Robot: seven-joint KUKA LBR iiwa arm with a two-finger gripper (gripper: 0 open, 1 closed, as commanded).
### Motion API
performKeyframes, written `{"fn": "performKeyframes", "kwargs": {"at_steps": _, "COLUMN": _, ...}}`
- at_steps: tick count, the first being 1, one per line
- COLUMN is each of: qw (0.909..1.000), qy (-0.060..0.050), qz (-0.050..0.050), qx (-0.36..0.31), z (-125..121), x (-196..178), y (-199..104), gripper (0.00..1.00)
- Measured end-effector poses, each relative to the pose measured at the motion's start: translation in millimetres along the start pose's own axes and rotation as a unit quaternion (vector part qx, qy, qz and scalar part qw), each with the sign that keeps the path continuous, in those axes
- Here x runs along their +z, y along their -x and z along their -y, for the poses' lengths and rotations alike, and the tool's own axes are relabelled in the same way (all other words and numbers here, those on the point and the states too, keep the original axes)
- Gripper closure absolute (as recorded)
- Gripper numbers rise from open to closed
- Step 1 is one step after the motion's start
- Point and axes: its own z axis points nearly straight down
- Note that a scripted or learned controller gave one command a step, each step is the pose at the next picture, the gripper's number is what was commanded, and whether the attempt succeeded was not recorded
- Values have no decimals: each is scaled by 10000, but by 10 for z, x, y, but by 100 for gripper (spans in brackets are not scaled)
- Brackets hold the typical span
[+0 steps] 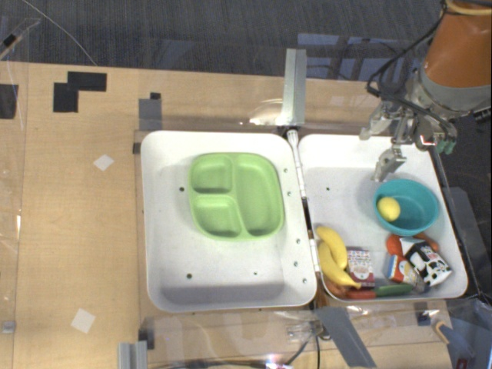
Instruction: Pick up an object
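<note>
Showing unreadable print, carton beside banana.

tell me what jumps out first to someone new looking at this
The bright green divided tray sits alone in the left bin. In the right bin, a teal bowl holds a yellow lemon, with a banana and small toys beside it; the claw hovers just above the bowl.
</note>
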Motion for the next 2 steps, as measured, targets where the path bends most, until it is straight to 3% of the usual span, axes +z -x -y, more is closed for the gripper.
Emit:
{"fn": "performKeyframes", "kwargs": {"at_steps": 1, "qw": 9994, "qy": 7, "qz": -63, "qx": 335, "z": 231, "x": 1256, "y": -475, "gripper": 0}}
{"fn": "performKeyframes", "kwargs": {"at_steps": 2, "qw": 9987, "qy": -5, "qz": 26, "qx": 518, "z": 503, "x": 1729, "y": -407, "gripper": 0}}
